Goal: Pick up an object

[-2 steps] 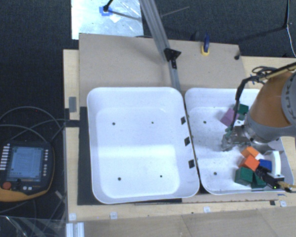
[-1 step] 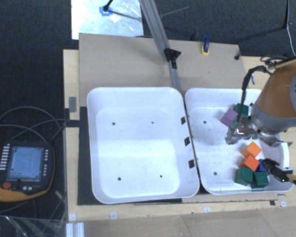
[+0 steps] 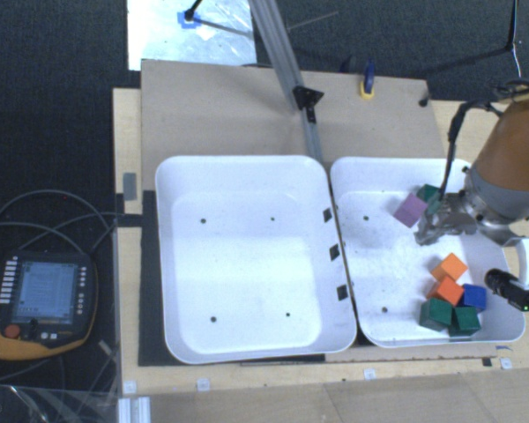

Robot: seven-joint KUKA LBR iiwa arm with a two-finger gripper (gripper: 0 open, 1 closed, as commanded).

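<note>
Camera view: gripper [image 3: 430,227] low in the right bin [image 3: 370,324], just beside a purple block [image 3: 411,209]; cannot tell its state. Orange [image 3: 450,266], blue [image 3: 473,297] and green blocks [image 3: 441,313] cluster near the bin's front right corner. Teach pendant [image 3: 42,302] lies left; its writing is unreadable.

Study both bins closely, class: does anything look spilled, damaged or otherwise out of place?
Nothing stands out. The blocks all lie inside the right bin: a purple block and a green one beside the gripper, and an orange, blue and green cluster near the front corner. Nothing lies spilled on the bench.
</note>
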